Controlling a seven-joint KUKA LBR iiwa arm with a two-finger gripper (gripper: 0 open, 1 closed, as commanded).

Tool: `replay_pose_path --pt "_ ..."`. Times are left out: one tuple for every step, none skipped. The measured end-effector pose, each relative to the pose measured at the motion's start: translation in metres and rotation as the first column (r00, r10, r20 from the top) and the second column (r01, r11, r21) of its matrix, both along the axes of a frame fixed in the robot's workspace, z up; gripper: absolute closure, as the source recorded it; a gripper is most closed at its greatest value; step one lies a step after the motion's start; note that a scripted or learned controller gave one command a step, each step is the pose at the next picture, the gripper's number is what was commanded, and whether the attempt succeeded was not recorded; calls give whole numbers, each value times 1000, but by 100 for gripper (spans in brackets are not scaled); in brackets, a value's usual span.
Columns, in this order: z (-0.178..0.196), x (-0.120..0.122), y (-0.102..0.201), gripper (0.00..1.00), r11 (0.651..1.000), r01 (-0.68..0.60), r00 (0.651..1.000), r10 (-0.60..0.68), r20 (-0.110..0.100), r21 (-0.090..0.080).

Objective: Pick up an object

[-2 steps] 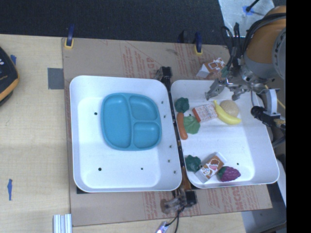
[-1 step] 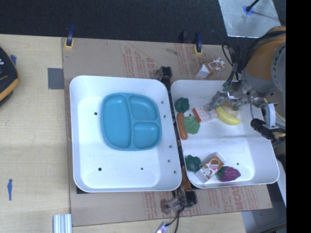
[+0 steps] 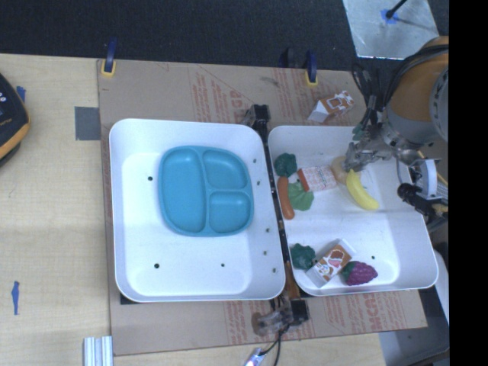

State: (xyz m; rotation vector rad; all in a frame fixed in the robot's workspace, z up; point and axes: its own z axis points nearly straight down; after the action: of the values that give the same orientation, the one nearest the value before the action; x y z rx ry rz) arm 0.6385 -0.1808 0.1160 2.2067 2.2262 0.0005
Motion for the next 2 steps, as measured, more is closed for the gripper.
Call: replay_pose_path --pt "27 -60 73 100 1000 3 1000 -3 -9 5" --pt "27 -60 72 0 1000 4 1000 -3 -9 5"
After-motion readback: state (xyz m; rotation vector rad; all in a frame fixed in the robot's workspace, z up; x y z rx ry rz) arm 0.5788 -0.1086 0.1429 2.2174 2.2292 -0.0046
